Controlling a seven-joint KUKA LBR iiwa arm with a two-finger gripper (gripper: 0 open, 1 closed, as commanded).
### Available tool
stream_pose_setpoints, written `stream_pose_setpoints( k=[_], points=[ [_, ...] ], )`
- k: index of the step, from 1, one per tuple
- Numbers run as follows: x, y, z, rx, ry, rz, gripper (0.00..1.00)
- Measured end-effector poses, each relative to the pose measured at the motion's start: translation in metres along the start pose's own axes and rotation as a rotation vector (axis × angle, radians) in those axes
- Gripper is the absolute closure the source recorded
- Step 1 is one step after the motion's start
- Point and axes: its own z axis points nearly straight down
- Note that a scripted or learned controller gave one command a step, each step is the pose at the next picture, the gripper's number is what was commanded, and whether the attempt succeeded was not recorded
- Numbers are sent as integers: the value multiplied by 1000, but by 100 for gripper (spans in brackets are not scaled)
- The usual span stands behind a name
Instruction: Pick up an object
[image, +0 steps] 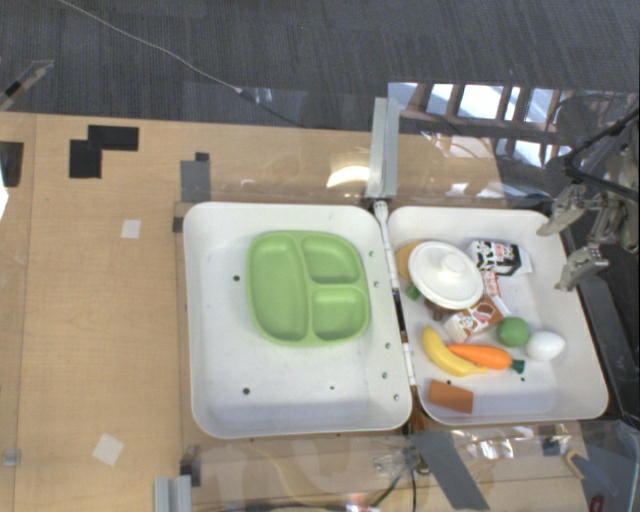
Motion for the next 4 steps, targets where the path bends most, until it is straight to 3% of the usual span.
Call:
stream_pose_setpoints(
  k=[1, 2, 3, 4],
  points=[
    [54, -11, 151, -4, 12, -36, 0],
    [60, 48, 190, 0, -3, -49, 0],
    [-85, 70, 196, 1, 6, 27, 0],
    [-89, 70, 182, 5, -13, 22, 100]
  ],
)
